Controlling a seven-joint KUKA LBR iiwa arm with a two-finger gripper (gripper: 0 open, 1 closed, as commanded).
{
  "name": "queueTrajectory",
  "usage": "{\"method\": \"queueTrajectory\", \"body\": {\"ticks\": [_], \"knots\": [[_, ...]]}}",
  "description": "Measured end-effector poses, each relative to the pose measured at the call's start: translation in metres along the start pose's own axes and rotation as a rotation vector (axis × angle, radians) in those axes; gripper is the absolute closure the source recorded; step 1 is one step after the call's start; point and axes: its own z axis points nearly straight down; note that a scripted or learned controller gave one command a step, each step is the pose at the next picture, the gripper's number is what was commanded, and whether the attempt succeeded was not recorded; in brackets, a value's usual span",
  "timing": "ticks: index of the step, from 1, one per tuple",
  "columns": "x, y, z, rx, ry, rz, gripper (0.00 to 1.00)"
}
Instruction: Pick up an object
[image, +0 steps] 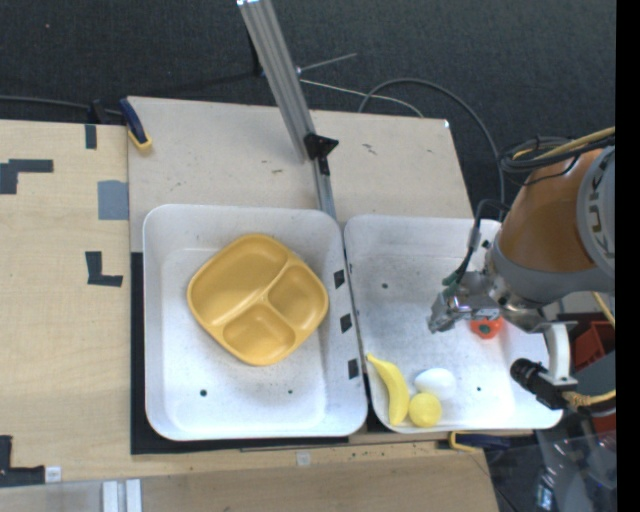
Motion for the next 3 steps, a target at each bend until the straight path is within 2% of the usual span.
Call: {"method": "queueTrajectory", "body": {"ticks": [1, 2, 3], "knots": [[0.001, 0.000, 0.004, 0.006, 0.001, 0.001, 1.00], [0.044, 0.006, 0.000, 0.005, 0.002, -0.005, 1.00], [0.105, 0.013, -0.001, 0.006, 0.003, -0.007, 1.00]]}}
